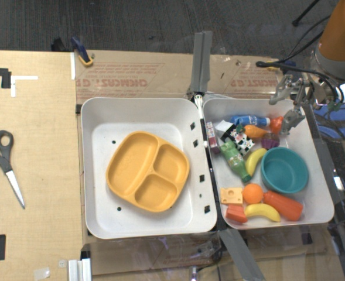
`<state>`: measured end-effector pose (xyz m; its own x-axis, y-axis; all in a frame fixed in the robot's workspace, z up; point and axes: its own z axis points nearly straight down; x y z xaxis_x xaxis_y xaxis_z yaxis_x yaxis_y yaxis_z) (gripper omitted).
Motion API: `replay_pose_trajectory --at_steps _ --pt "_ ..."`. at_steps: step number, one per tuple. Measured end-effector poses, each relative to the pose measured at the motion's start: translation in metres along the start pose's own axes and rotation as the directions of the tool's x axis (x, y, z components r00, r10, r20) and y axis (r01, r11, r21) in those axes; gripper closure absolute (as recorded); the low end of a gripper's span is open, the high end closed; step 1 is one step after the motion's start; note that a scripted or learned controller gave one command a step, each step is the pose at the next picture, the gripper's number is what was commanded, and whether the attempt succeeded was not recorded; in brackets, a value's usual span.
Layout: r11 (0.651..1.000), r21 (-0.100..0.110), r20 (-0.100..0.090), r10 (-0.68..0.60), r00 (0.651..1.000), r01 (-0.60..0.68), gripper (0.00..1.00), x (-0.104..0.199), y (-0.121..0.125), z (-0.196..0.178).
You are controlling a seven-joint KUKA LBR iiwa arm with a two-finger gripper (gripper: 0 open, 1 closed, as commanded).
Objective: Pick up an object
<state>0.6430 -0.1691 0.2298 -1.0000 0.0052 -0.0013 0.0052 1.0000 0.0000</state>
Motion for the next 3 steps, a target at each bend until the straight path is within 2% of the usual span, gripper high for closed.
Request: replay_pose_trajectory --at_steps 1,2,3 --pt "0.999 0.0 0.0 -0.052 0.999 0.052 0.0 0.009 0.028 0.112" --pt "1.0 0.001 0.005 -0.002 1.0 0.002 0.0 0.03 0.045 0.136" --pt "1.0 0.003 0.004 0.0 1.0 0.0 0.0 0.021 0.072 0.137"
